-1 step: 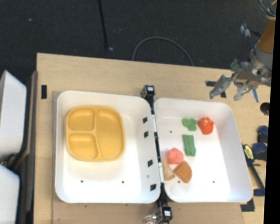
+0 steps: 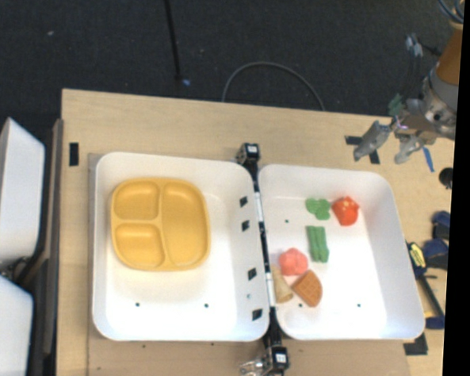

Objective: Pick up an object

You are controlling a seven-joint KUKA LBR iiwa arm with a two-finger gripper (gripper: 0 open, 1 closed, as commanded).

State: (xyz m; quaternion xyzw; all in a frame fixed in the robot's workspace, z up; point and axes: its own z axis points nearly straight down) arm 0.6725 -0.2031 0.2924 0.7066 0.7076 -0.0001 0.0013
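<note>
Two bins [image 2: 244, 172]: yellow tray [image 2: 160, 223] left, toys [image 2: 317, 244] right.

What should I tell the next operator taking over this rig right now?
Claw: above the bench past the right bin's far right corner, holding nothing.
Right bin: red piece, two green pieces, pink piece, brown piece and a tan piece beside it.
Left bin: yellow divided tray.
Done: nothing picked.
Left: reach into the bin, grasp one item, lift.
</note>
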